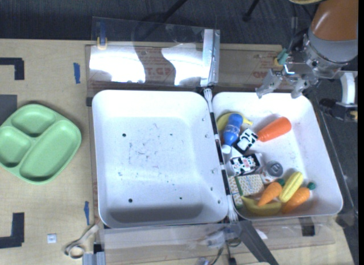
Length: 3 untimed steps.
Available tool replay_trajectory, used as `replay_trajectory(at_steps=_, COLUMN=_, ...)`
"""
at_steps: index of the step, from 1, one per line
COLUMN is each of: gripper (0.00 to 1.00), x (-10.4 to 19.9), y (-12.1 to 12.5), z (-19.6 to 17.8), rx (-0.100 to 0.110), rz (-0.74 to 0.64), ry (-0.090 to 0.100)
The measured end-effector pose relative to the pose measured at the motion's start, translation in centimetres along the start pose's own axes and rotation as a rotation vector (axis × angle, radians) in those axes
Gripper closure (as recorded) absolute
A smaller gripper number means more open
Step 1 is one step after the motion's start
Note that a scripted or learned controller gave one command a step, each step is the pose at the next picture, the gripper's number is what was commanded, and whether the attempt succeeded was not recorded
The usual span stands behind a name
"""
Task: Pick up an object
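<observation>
Two shallow white bins sit side by side on the bench, and the left bin (151, 156) holds only faint scuff marks and a few dark dots on its floor. The right bin (318, 144) carries all the clutter, gathered toward its left wall and near corner: a large orange carrot (274, 129) lying tilted near the middle, a blue bottle (231, 129) resting against a yellow piece by the dividing wall, a black-and-white patterned block (246, 140) just beside the carrot's narrow end, another printed block (244, 164) below it, a small grey round cap (274, 169), and a heap of yellow and orange toy vegetables (281, 193) in the near corner. The gripper (282, 83) hangs above the far rim of the right bin with its two fingers spread apart and nothing between them, well apart from the carrot. The bench is pale wood with black and blue tape marks; a green divided plate (37, 143) rests at its left, and a clear shiny panel (153, 56) stands behind the left bin. Beyond lies dark carpet.
</observation>
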State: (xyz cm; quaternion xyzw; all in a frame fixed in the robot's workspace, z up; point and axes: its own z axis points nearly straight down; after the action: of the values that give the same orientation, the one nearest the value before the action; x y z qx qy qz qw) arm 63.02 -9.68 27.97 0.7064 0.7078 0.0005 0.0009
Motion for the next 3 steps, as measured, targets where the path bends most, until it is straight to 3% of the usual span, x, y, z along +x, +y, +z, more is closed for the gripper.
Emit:
replay_trajectory(at_steps=1, gripper=0.0, x=-2.3, y=1.3, z=-4.3, rx=-0.001, rz=0.182, ry=0.0)
replay_trajectory(at_steps=2, gripper=0.0, x=-3.1, y=-5.6, z=8.5, rx=0.003, rz=0.414, ry=0.001)
replay_trajectory(at_steps=3, gripper=0.0, x=-3.1, y=-5.3, z=14.0, rx=0.003, rz=0.42, ry=0.001)
